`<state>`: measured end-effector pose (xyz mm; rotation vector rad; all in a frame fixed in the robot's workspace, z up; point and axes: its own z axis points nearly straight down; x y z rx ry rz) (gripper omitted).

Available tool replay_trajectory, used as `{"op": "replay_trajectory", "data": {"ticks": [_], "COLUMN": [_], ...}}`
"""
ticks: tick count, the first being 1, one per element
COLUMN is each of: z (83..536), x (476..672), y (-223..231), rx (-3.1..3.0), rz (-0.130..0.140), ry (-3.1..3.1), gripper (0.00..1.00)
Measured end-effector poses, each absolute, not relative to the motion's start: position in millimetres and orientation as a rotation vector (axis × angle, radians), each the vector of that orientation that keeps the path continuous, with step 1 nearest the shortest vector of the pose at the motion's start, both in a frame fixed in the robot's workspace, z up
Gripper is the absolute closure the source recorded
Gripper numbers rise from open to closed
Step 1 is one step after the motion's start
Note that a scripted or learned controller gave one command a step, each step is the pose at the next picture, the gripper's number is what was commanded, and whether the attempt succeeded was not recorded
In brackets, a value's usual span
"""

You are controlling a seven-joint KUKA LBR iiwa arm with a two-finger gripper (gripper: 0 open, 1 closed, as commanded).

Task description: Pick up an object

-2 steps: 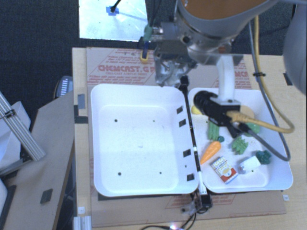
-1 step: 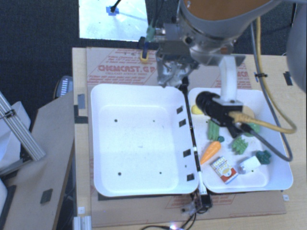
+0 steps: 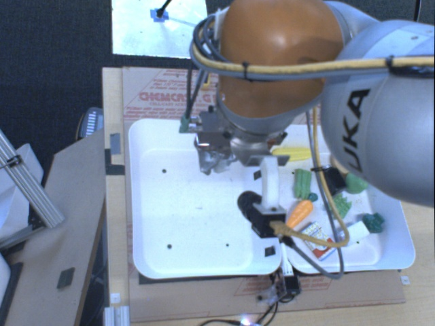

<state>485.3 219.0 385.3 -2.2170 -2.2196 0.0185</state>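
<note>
**Left bin** (image 3: 170, 209) as landmark. The tool (image 3: 216, 160) hangs over this bin's upper right part, aimed downward; how far it is open, and whether it grips anything, cannot be told. The carrot (image 3: 299, 214) lies in the right bin (image 3: 402, 248), just past the left bin's right wall. Its long axis is slanted, tip to lower left, green top to upper right. The arm (image 3: 380, 114) enters from the right and hides the right bin's upper part.
</note>
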Motion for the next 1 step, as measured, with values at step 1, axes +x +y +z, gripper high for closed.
{"op": "replay_trajectory", "data": {"ticks": [1], "z": [544.4], "x": [486.5], "y": [234.9], "rx": [-2.218], "rz": [-0.031], "ry": [-2.233], "gripper": [1.0]}}
